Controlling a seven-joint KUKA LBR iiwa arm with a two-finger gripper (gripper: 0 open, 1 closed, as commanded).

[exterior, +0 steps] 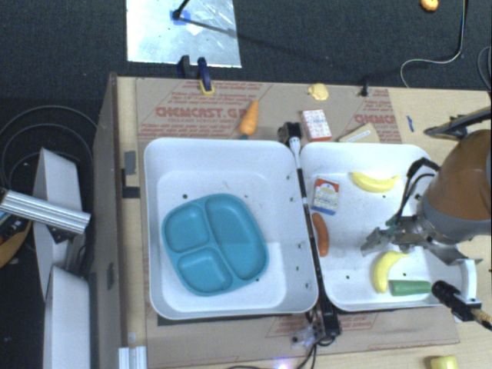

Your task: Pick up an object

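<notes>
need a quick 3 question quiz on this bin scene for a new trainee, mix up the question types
1. True or false: the blue plastic divided plate lies in the right white bin.
2. Multiple choice: which item lies nearest the arm's hand? A. small white and red carton B. lower yellow banana C. orange carrot
3. Fill in: the green cylinder-shaped piece lies in the ___ white bin.

Key
1. False; it lies in the left white bin.
2. B
3. right
</notes>
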